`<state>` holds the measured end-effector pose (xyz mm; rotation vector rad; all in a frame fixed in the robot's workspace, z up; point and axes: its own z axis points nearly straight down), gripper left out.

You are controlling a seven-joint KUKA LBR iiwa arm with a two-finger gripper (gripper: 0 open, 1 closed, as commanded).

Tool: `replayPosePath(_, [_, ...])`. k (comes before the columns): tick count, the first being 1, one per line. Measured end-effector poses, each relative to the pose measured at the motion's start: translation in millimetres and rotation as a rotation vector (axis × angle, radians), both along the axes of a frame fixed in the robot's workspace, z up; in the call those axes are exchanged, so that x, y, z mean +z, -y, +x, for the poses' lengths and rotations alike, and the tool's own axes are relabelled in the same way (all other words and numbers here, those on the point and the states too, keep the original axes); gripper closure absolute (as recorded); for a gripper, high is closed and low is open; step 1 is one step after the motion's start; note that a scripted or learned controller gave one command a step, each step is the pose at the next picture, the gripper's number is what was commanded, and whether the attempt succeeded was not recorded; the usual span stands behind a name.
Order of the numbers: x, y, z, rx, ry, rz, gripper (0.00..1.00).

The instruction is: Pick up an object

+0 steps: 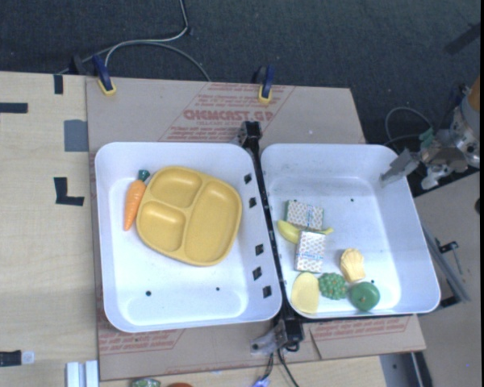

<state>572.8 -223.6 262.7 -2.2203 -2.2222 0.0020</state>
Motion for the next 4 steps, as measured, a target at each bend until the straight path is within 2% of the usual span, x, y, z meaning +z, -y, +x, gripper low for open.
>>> replayPosePath(1, [-144, -91, 36, 0.002, -0.004, 0.003, 0.0])
replayPosePath(2, [-172, -120, 28, -0.001, 0.013, -0.003, 0.0])
replayPosePath(3, [-171, -123, 1, -0.001, 0.021, -0.002, 0.0])
replayPosePath(4, [-176, -77, -78, -0.003, 0.005, -0.002, 0.0])
